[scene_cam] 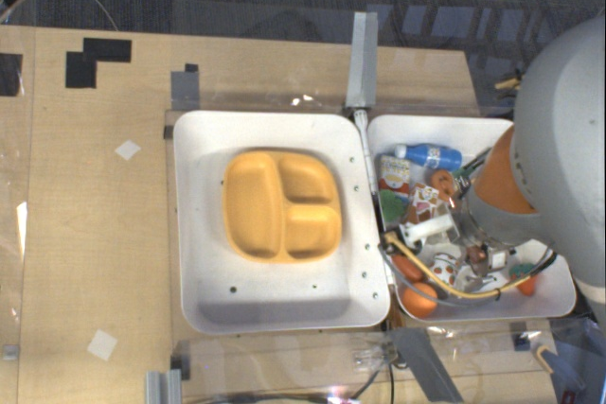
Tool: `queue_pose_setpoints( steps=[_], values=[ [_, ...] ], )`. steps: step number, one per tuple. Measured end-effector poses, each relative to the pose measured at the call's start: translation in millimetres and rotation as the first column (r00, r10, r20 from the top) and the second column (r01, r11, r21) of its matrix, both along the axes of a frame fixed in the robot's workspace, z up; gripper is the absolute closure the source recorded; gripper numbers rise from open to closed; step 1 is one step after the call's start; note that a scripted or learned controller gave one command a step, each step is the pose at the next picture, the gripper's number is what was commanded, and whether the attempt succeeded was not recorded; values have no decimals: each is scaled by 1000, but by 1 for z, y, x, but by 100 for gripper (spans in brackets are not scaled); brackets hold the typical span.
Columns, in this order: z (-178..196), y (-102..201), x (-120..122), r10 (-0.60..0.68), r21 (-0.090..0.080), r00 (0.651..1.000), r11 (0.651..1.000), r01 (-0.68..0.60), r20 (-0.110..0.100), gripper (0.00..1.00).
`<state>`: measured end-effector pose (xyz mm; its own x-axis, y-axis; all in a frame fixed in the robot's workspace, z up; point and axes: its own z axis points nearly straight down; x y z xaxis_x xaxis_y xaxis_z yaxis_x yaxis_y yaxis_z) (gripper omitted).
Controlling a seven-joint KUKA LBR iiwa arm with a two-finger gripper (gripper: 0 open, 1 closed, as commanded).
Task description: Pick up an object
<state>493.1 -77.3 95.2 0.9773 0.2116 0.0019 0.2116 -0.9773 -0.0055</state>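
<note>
Two shallow white bins sit side by side on a pale wooden bench (85, 232). The left white bin (189, 203) holds one thing: a yellow plastic tray with three compartments (281, 203), lying flat near the bin's middle, apart from all walls.

The right white bin (436, 123) is crowded with small objects, and all pick candidates lie here. A blue-and-white plastic bottle (431, 155) lies on its side at the far end. Just nearer than it are a white-and-green printed packet (396, 171) and a red-and-white patterned item (428, 197); details are too small to read. A green flat piece (390, 206) sits against the bin's left wall. At the near left corner is a round orange ball-like object (418, 299), with an orange-red elongated piece (407, 267) touching or just beside it on the far side. A small orange object (526, 287) lies near the right wall.

The grey arm (559, 137) reaches in from the right, its orange band (497, 180) above the right bin. The gripper (469, 255) is low inside the right bin, in the middle of the clutter, between the round orange ball-like object and the small orange object. Wrist hardware covers it, so whether it is released, clenched or grasping anything cannot be told.

Black tape patches (95, 60) mark the bench at far left. A grey metal post (362, 57) stands at the far end of the gap between the bins.
</note>
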Motion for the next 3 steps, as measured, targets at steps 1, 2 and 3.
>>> queue_pose_setpoints(
  steps=[1, 2, 3],
  values=[
    [91, 89, -4, 1, 1, 1000, 1000, -1, 6, 0],
    [89, 56, 20, 167, -5, 986, 986, -167, 0, 0],
    [59, -71, -8, 183, -8, 983, 983, -183, -4, 0]
  ],
)
